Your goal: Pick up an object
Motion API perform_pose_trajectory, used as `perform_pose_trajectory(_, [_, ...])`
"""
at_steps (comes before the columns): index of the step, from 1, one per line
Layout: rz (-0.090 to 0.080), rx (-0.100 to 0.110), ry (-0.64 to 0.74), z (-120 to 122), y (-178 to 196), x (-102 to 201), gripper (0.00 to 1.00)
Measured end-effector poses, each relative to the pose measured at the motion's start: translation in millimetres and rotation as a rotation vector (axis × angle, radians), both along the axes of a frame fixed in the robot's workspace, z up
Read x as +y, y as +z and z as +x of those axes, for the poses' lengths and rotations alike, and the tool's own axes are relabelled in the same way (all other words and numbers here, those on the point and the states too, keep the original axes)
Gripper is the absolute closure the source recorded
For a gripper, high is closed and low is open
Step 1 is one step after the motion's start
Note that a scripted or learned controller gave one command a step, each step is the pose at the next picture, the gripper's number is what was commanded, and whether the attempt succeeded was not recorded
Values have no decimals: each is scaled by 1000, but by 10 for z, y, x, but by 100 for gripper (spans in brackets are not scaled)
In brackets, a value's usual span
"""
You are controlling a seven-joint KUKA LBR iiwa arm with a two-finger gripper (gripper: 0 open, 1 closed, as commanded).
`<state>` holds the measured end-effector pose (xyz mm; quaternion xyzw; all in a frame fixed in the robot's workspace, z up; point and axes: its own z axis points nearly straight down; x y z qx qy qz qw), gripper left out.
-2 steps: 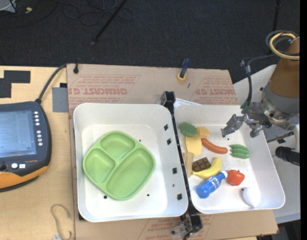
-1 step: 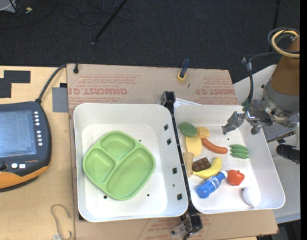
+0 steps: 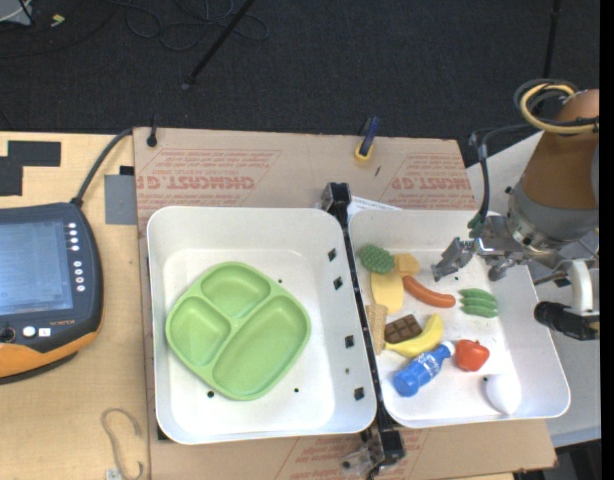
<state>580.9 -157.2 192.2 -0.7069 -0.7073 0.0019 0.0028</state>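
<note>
- Gripper point(image 3: 457, 259) above right bin point(image 3: 547, 388), near sausage point(image 3: 429, 291) and green beans point(image 3: 478, 302).
- Fingers spread apart, nothing held between them.
- Green plate point(image 3: 238, 330) in left bin point(image 3: 187, 238).

Small toy foods and a bottle lying in the right bin

A dark green bumpy piece point(image 3: 377, 259) lies at the far left, a yellow piece point(image 3: 388, 290) beside it. The orange-red sausage point(image 3: 429, 291) is slanted near the green pea pod point(image 3: 478, 302). The brown chocolate point(image 3: 402, 328) touches the yellow banana point(image 3: 420, 336). The blue bottle point(image 3: 421, 369) lies on its side, near the red tomato point(image 3: 471, 355) and a white object point(image 3: 501, 394).
</note>
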Motion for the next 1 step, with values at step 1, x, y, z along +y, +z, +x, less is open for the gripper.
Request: perform_pose_trajectory(1, [1, 0, 1, 20, -468, 71, 0])
